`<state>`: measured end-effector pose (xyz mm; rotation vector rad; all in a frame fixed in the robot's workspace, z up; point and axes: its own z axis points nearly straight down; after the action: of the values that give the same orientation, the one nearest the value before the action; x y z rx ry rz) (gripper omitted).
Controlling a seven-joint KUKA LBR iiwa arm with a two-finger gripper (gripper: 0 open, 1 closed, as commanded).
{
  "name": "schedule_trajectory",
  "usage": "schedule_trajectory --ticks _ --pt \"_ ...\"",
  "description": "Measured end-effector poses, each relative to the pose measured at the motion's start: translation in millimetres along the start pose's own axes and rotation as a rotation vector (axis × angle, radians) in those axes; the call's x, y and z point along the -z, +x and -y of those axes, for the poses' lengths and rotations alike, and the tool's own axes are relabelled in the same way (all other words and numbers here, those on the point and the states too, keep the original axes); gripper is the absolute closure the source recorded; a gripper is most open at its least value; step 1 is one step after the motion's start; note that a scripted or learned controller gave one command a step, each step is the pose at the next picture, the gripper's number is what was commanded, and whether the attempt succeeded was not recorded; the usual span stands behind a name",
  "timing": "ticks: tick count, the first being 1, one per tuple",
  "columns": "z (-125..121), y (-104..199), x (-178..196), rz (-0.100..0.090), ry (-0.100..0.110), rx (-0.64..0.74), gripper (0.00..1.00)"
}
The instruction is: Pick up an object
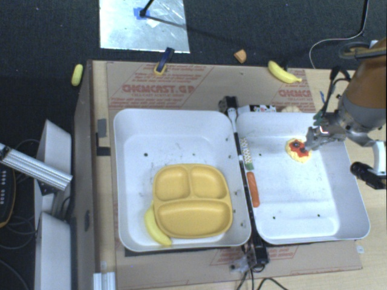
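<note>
Your pincer sits low at the small red-and-yellow toy, upper right of the right bin. You cannot tell its state. Nothing is lifted; the pick remains.

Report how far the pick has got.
Done: the gripper has reached the right bin and sits right next to the small yellow-and-red toy. In hand: nothing that can be seen; its tip is too blurred to tell. Left: grasp and lift; the carrot, yellow tray and banana lie untouched.
</note>
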<state>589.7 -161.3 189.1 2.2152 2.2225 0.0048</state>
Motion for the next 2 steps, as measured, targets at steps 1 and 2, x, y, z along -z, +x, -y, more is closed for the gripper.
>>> schedule_trajectory --ticks 1,2 --pt "-19 -40 -5 0.001 0.002 -0.002 1.0" --pt "12 -12 4 0.0 0.002 -0.001 1.0"
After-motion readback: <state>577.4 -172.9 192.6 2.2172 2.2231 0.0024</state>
